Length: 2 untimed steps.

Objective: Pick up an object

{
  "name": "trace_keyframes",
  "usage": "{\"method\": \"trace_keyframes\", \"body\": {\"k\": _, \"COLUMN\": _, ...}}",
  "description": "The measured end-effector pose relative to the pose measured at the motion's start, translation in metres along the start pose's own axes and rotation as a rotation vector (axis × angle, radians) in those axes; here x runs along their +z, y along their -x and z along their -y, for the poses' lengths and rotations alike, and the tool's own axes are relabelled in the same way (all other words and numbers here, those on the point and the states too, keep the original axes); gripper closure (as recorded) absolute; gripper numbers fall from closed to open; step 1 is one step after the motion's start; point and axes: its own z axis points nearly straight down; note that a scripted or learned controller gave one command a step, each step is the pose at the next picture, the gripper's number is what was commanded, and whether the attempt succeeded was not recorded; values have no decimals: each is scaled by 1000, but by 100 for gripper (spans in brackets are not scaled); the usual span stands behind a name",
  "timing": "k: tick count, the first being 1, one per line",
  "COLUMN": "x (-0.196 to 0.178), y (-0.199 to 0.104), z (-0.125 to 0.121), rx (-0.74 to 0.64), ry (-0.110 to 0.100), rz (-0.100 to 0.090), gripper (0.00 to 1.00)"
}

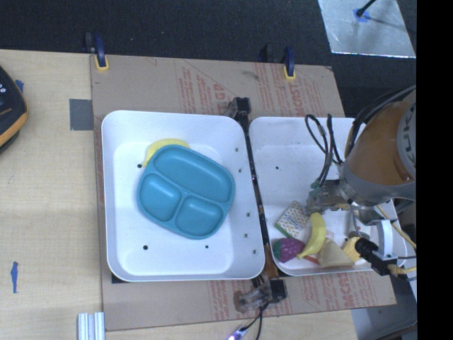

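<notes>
Near right bin's [297,129] front edge: yellow curved banana [316,234], purple grapes [288,248] beside; gripper [333,202] aperture unclear.

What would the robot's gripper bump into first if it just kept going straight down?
Probably the banana, just below the gripper in the right bin. Depth is hard to judge from above.

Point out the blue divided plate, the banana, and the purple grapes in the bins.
blue divided plate [185,192]: camera view, on the ridge between its compartments.
banana [316,234]: camera view, on the middle of its yellow curve.
purple grapes [288,248]: camera view, on the centre of the bunch.
</notes>
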Motion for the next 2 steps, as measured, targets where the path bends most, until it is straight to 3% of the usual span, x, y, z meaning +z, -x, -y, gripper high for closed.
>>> {"method": "trace_keyframes", "body": {"k": 1, "x": -86, "y": -69, "z": -49, "rx": 0, "ry": -11, "rz": -7, "gripper": 100}}
{"method": "trace_keyframes", "body": {"k": 2, "x": -86, "y": -69, "z": -48, "rx": 0, "ry": -12, "rz": -7, "gripper": 0}}
